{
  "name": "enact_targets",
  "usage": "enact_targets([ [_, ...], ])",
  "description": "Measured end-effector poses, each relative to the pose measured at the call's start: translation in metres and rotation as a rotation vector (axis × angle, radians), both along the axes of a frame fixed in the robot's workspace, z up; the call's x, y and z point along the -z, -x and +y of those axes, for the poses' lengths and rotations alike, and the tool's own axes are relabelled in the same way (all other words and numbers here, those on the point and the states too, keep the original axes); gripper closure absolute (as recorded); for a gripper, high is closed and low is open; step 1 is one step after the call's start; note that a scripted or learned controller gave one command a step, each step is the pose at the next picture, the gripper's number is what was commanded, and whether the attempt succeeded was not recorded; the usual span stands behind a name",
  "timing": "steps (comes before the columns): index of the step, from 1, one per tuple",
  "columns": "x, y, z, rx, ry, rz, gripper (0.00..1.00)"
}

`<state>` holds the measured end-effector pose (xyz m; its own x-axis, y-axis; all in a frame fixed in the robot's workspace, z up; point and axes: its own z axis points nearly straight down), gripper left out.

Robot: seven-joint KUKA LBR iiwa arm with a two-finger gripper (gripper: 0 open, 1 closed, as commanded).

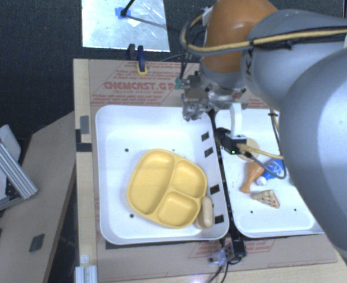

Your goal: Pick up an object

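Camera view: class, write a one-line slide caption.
Gripper poised over the left bin beside a yellow divided plate.

I see the tool (192,108) above the left bin's (114,158) far edge; a yellow divided tray (164,187) lies in that bin.

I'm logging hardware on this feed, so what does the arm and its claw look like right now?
A bulky grey arm with a rounded orange band above the wrist. A yellowish cable and dark cables loop around that band. Below it sits a grey metal claw assembly with a small green light nearby.
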<state>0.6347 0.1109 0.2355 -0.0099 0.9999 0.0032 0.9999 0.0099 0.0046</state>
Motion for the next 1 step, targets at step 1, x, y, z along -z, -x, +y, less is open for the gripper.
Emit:
enact_targets([
  [1, 0.0007, 0.0008, -0.0039, 0.004, 0.003, 0.003, 0.00],
])
